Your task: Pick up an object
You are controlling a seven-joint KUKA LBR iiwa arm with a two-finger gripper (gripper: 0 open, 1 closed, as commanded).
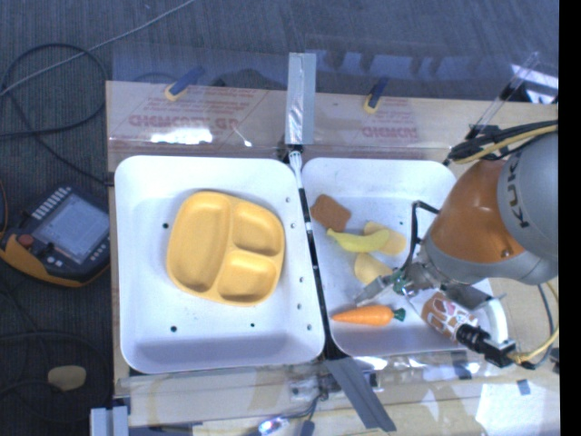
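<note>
Hovering low in the right bin [436, 175], the gripper [388, 284] spreads its fingers above the carrot [363, 315].

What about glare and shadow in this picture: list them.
Camera view: glare streaks the clear sheet behind the bins; the left bin is evenly bright around the yellow tray; the arm shades the right bin near the carrot.

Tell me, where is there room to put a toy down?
Bare floor rings the yellow plate in the left bin. The right bin's top strip above the brown block is free. Crowded: around the banana, carrot and claw.
</note>
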